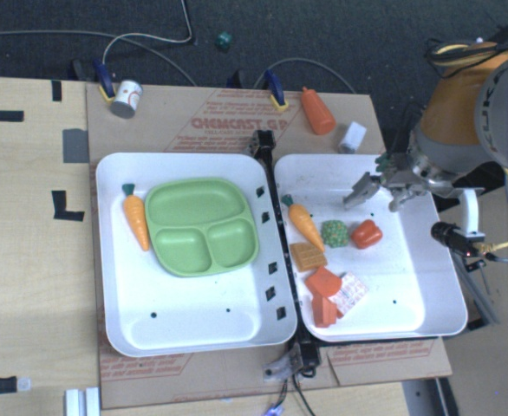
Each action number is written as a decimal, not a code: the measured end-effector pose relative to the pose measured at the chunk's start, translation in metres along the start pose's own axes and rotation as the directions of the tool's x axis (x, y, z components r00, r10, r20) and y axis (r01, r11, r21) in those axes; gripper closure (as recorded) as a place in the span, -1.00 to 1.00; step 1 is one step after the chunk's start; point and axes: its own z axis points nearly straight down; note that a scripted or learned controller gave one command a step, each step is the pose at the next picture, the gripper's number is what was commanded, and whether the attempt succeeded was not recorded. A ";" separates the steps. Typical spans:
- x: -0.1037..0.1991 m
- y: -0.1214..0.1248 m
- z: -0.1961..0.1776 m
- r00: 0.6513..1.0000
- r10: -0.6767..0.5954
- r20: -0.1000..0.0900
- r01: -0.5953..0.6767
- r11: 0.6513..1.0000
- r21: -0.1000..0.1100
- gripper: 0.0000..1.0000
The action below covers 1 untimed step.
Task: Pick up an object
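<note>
Several toys cluster at near left of right bin [410, 319]: carrot [303, 223], green ball [334, 232], red pepper [367, 234], likely pick targets. Claw [381, 195] hovers over bin's far side, fingers spread, grasping nothing, seemingly poised above pepper. Left bin [120, 310] holds green tray [202, 225], second carrot [136, 218].

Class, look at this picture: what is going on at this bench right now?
A robot arm reaches in from the right, its gripper open above the right bin and holding nothing. Below it lie a carrot, a green broccoli piece, a red pepper and other toy foods. The left bin holds a green divided plate with another carrot beside it.
</note>
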 end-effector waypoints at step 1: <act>0.044 0.016 0.071 1.000 -0.001 -0.001 0.001 1.000 -0.001 -1.00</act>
